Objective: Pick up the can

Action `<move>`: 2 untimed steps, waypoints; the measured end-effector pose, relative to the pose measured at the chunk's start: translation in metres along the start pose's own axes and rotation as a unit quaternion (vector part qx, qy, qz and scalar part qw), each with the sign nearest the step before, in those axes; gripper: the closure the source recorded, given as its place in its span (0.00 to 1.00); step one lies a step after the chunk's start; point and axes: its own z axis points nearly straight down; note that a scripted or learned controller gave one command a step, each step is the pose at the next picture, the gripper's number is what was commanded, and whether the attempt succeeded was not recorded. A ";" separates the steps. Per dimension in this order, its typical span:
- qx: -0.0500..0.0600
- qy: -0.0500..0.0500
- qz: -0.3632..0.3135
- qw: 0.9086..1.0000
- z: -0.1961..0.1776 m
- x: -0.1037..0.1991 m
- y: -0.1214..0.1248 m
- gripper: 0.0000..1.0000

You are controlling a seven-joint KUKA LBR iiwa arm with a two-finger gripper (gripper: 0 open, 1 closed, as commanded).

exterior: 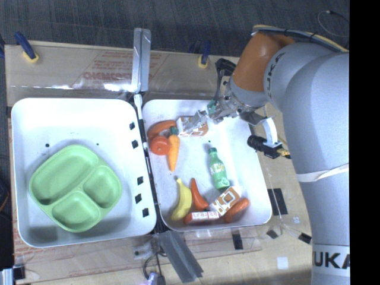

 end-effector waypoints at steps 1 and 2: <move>-0.003 -0.006 -0.002 1.000 -0.013 -0.003 0.001 1.00; 0.009 0.003 0.088 0.996 0.022 -0.008 -0.080 1.00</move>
